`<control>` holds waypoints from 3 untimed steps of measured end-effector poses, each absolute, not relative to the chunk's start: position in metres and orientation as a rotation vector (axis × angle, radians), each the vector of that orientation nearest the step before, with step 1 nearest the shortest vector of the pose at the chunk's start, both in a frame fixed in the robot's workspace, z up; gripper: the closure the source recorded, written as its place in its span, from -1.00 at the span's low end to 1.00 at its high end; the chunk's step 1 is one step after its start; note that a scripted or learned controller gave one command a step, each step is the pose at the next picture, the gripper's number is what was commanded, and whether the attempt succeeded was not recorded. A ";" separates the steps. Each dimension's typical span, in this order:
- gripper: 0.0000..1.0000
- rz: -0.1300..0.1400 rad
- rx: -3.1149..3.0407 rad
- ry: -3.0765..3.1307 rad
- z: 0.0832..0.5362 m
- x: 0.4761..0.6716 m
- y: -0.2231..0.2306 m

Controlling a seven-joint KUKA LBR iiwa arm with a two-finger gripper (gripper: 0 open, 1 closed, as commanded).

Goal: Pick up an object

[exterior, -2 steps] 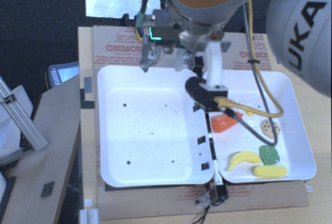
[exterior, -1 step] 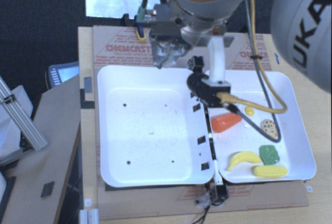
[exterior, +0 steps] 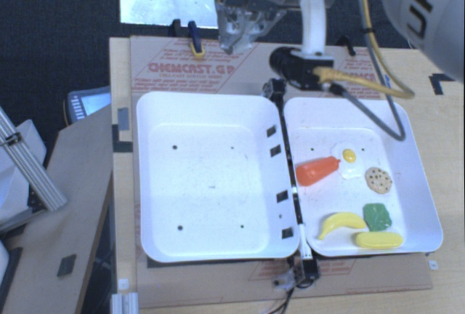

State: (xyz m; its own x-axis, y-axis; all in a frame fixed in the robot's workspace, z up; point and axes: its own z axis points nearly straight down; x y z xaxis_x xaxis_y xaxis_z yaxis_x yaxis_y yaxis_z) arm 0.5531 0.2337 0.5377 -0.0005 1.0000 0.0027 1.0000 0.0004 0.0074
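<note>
Carrot (exterior: 317, 171) in bin, claw (exterior: 236, 42) seemingly empty

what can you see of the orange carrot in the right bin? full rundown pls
The toy carrot looks like smooth, glossy orange-red plastic, tapered, one piece. It lies flat on the floor of the right bin, near the divider side, thick end toward the lower left, narrow tip pointing up-right. The tip meets or overlaps the white edge of the toy fried egg. Nothing grips it.
</note>
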 end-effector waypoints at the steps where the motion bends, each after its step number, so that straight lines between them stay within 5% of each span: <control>1: 1.00 0.008 2.217 2.223 0.546 0.552 0.234; 3: 1.00 0.015 2.211 2.227 0.569 0.552 0.234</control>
